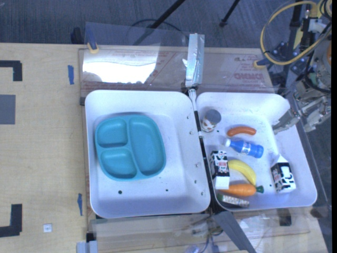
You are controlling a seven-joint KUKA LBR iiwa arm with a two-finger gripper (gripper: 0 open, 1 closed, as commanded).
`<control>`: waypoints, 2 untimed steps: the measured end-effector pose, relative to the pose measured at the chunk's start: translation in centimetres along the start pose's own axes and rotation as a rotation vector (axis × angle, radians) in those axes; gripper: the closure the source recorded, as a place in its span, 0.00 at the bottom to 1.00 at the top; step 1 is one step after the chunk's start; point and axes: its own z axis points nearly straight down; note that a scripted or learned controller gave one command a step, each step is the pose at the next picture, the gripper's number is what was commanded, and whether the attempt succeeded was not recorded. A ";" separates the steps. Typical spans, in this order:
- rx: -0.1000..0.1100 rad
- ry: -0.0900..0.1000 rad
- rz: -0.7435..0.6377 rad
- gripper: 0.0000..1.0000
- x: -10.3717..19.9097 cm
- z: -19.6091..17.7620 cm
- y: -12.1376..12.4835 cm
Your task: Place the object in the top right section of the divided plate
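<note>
**Gripper parked at the right bin's far corner, everything it could grab sits toward the plate**

So the gripper (308,112) hangs over the right bin (303,194) at its top-right edge, and honestly I can't tell how it's set. No object is picked yet. Candidates lie left of it and lower in the view: hot dog (241,131), blue bottle (246,148), banana (244,170), carrot (239,190). The divided plate (130,147) sits in the left bin (174,194), way further left, so I'd guess a long leftward carry.
</note>
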 end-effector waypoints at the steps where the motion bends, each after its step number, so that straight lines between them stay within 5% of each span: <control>1: -0.006 -0.001 -0.258 0.00 3.5 4.4 7.6; 2: -0.003 -0.002 -0.613 0.00 4.9 0.6 -0.3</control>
